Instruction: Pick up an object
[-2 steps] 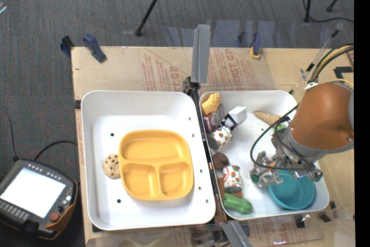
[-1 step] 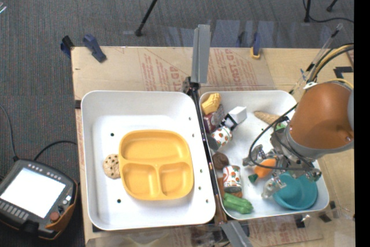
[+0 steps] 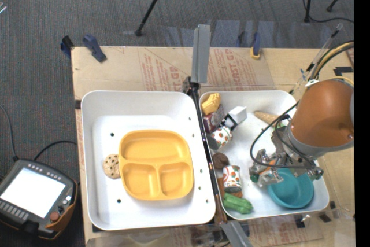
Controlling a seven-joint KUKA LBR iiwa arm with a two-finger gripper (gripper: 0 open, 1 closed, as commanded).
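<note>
Pincer [image 3: 276, 172]: low over teal bowl [image 3: 293, 191]; spread or pressed together, cannot tell.
Risk: fingers strike bowl rim, tipping it.

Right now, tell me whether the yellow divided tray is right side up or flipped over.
Right side up: the yellow divided tray lies flat in the left bin, its three compartments facing upward, a cookie beside it.

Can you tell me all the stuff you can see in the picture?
bins: two, white, side by side on the bench
divided plate: one, yellow, left bin
cookie: one, tan, left of the plate
bowl: one, teal, right bin, near corner
can: one, orange-patterned, right bin
green toy: one, right bin front edge
yellow toy: one, right bin far corner
handheld controller: one, grey, floor at left
tool: one, grey, above right bin beside the bowl
</note>
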